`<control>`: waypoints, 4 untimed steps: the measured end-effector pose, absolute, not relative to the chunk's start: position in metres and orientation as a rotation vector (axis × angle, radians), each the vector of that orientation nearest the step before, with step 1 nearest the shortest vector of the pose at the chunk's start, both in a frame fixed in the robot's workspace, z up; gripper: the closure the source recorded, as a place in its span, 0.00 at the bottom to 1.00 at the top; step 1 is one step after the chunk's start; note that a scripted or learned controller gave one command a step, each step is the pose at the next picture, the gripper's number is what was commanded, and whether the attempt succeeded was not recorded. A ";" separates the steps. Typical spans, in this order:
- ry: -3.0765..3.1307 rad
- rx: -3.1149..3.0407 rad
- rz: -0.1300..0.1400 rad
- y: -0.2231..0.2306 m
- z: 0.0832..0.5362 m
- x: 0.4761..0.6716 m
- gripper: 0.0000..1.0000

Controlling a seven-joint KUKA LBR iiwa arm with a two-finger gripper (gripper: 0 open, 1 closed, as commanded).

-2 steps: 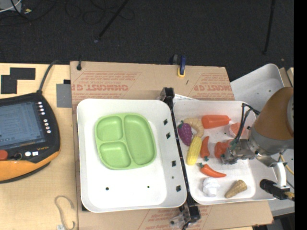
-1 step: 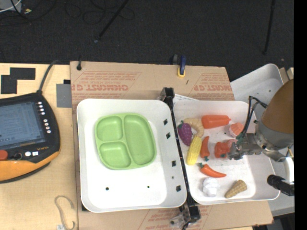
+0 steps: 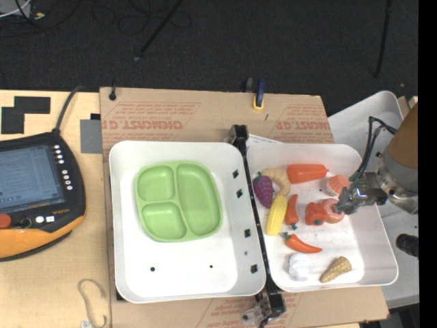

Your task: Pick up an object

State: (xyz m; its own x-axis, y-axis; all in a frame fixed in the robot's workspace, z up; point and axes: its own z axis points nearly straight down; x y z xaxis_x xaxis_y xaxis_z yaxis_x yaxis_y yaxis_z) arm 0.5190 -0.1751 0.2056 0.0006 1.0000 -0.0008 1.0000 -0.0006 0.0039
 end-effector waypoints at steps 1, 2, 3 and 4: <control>2.220 2.221 0.001 -0.177 0.229 0.519 1.00; 2.228 2.221 0.000 -0.131 0.236 0.510 1.00; 2.229 2.222 -0.003 -0.081 0.222 0.497 1.00; 2.230 2.221 -0.002 -0.022 0.228 0.480 1.00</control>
State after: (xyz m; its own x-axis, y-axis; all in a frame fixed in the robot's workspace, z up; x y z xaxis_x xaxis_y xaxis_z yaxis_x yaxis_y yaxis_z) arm 0.4796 -0.0225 0.2279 -0.0039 1.0000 0.0032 1.0000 0.0040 -0.0049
